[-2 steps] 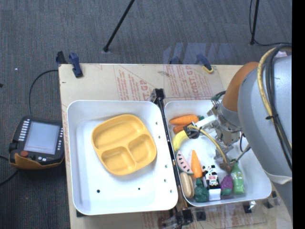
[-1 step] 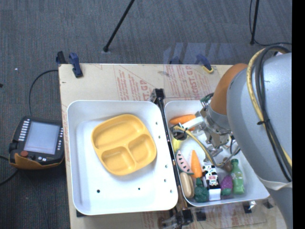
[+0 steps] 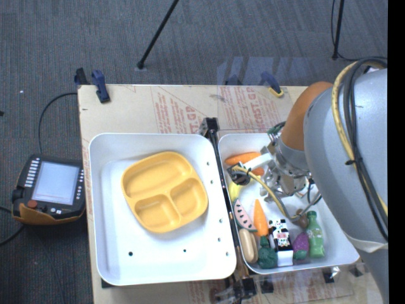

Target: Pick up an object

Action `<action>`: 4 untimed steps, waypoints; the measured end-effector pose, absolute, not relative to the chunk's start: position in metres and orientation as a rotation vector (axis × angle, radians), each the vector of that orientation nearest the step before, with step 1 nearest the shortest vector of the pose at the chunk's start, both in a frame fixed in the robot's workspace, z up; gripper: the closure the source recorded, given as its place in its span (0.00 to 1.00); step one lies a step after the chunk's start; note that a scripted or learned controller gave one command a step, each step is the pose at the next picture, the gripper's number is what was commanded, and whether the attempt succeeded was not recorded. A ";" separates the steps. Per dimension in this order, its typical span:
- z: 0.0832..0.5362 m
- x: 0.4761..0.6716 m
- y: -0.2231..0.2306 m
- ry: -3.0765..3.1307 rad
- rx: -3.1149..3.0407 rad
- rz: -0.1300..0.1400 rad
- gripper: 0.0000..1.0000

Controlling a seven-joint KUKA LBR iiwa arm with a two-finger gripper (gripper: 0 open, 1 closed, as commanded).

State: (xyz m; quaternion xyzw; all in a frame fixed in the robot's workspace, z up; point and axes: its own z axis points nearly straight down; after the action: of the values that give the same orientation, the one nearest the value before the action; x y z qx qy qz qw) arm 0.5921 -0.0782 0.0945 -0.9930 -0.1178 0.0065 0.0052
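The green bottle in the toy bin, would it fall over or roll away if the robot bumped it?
Probably. The green bottle looks tall and narrow, so a nudge could tip it. Its rounded body would likely roll, though the purple toy beside it and the right bin wall close by should stop it quickly. It looks like smooth plastic, so maybe slippery and light.
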 end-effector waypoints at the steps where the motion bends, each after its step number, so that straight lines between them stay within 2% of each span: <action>1: 0.094 0.592 -0.078 -0.370 -3.109 0.022 0.00; 2: 0.103 0.591 -0.078 -0.372 -3.104 0.028 1.00; 3: 0.102 0.591 -0.078 -0.374 -3.104 0.030 0.00; 4: 0.085 0.589 -0.077 -0.369 -3.114 0.014 0.00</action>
State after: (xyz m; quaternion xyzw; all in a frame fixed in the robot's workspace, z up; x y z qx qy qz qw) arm 0.5892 -0.0771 0.0854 -0.9930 -0.1177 0.0044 0.0028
